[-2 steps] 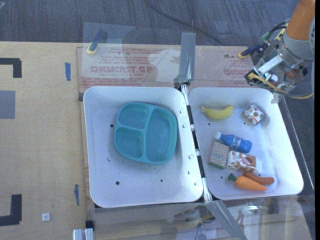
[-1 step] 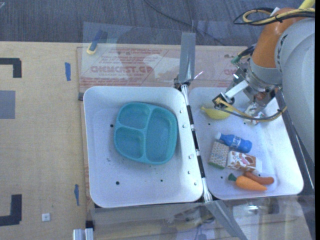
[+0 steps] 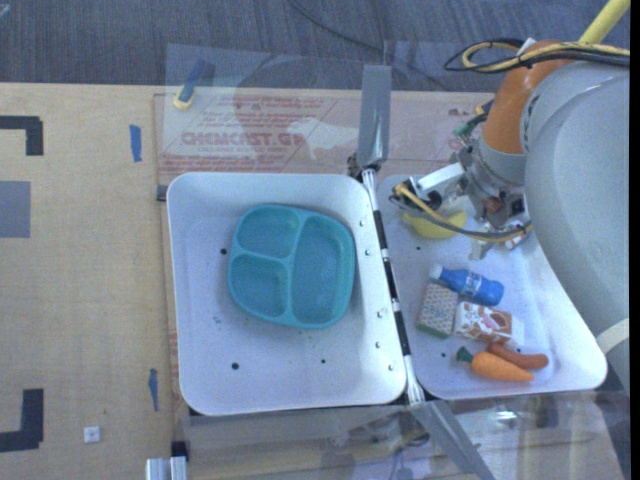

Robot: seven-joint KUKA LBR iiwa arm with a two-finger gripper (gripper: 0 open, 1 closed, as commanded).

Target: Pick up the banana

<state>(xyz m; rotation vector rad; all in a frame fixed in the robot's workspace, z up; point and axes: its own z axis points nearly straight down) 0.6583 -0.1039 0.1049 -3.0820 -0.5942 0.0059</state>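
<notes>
The gripper [image 3: 462,200] hangs over the far end of the right bin [image 3: 570,363], directly above the banana [image 3: 432,226]. Cables and the wrist hardware cover its tip, so I cannot tell whether it is spread or pressed together, nor whether it touches the fruit at all. The banana lies near the bin's far-left corner, close to the divider between the two bins, with a yellow crescent of it showing beneath the cabling.

From here the likeliest failure, in my judgement, is a poor bite: the banana is curved and smooth, and a grasp off its middle could let it roll or slip out on the lift. Its nearness to the bin wall could also crowd the approach and nudge the fruit sideways.

Nearer the camera in the right bin lie a blue bottle [image 3: 470,285], a small patterned packet [image 3: 437,311], an orange-and-white carton [image 3: 484,322] and a carrot [image 3: 500,367], all well apart from the banana. The left bin [image 3: 200,358] holds a teal divided plate [image 3: 293,265] with nothing in its compartments.
</notes>
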